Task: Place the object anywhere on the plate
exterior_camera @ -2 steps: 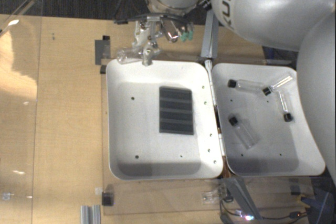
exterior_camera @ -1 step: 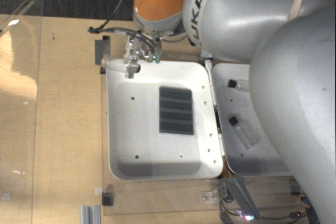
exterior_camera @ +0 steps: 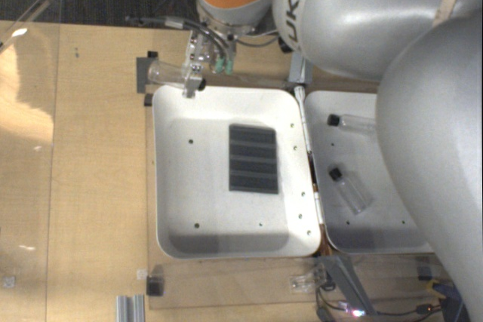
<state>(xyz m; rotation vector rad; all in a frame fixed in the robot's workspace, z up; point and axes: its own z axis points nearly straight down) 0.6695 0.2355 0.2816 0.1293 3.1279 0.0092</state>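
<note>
The plate (exterior_camera: 253, 158) is a dark grey ribbed rectangle lying flat in the middle of the left bin (exterior_camera: 175, 185). My gripper (exterior_camera: 193, 78) hangs over the far left corner of that bin, up and to the left of the plate. It is shut on one end of a clear plastic bottle (exterior_camera: 166, 73), which sticks out to the left over the bin's rim and the black bracket (exterior_camera: 145, 72). The bottle is held off the surface and well apart from the plate.
The right bin (exterior_camera: 355, 234) holds two more clear bottles with black caps, one near its far edge (exterior_camera: 349, 121) and one near its middle (exterior_camera: 349, 188). The arm's large grey body covers the right bin's right side.
</note>
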